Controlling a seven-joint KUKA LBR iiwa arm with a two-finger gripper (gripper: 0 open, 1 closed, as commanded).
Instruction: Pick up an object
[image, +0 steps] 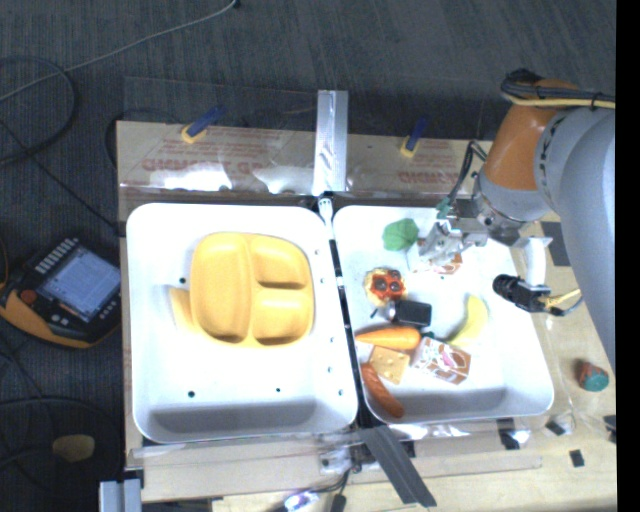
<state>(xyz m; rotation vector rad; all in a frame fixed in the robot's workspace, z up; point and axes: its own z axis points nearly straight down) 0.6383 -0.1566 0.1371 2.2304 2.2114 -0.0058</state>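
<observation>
My tool (447, 243) was down in the right bin (520, 375), near its back edge, just right of the green leafy thing (400, 234). Honestly couldn't tell how it was set. The rest sat clustered mid-bin: banana (472, 318), carrot (390, 337), black block (414, 312). The yellow divided tray (250, 287) filled the left bin (160, 400).

A dark grey carpeted floor (300, 50) surrounds the wooden bench (135, 140). Left of the bench, an orange-cased handheld pendant (62, 290) lies on the carpet, with thin cables (60, 80) looping just beyond it.
</observation>
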